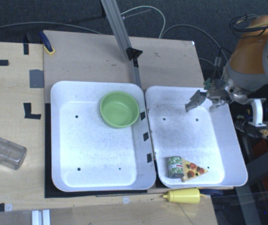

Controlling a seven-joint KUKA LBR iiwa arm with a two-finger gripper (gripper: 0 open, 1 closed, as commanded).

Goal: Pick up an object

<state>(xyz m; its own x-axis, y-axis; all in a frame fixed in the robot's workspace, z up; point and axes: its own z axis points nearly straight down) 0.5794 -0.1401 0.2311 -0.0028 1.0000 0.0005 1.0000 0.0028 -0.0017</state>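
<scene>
My gripper (204, 105) hangs over the far right part of the right bin (227, 125), open, with nothing between its fingers (193, 103). A green can (174, 166) lies near the right bin's front edge, touching a toy pizza slice (193, 169) on its right. Both are well in front of the gripper. A green bowl (119, 109) sits upright at the back of the left bin (65, 139), next to the divider between the bins.
A yellow squeeze bottle (182, 196) lies on the bench just in front of the right bin. A clear plastic cylinder (3, 150) rests far left. A slanted metal pole (119, 25) rises behind the bins. Cables run behind the right bin.
</scene>
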